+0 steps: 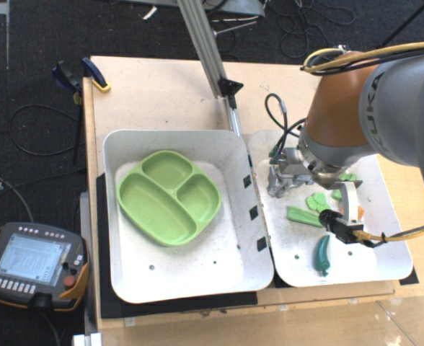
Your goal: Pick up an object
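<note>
1. Camera view: the arm is reaching in from the right and hanging the gripper over the right bin, close to its left wall. I cannot tell how wide it is set, and nothing is showing in its grasp.
2. The things to pick are lying loose in that bin. A green stick is sitting just beside the gripper, a pale green piece is sitting right by it, and a teal curved piece is lying nearer the front rim.
3. The gripper is probably aiming at this cluster, and the stick is looking the nearest.
4. The left bin is holding a green divided plate, well apart.
5. The left wall is crowding the gripper, while bare floor is lying open between the stick and the teal piece.
</note>
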Tool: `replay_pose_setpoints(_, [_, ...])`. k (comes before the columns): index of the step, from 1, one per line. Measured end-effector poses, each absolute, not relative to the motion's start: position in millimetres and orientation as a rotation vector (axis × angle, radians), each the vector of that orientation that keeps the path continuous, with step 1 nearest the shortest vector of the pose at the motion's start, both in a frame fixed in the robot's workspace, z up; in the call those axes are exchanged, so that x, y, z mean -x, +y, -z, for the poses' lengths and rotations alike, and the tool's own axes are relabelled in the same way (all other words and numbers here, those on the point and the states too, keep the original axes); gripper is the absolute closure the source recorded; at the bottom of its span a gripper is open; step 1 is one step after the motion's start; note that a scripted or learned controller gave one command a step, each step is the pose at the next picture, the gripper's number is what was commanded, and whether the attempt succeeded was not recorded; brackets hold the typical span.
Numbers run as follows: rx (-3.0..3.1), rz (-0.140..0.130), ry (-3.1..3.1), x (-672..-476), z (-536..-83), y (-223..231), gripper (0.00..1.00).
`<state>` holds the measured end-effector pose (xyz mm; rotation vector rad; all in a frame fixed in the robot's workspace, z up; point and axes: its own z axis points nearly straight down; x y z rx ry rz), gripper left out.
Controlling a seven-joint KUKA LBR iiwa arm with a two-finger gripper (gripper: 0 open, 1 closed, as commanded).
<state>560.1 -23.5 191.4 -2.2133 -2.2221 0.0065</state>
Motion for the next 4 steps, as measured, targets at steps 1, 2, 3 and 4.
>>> replay_pose_setpoints(1, [2.228,-0.003,-2.215,-532.0,-211,-74,1.0])
replay_pose_setpoints(2, [2.213,0.004,-2.231,-571.7,-207,-22,1.0])
replay_pose_setpoints(3, [2.213,0.001,-2.229,-588.3,-194,23,1.0])
replay_pose_setpoints(4, [2.22,-0.001,-2.222,-587.6,-195,20,0.0])
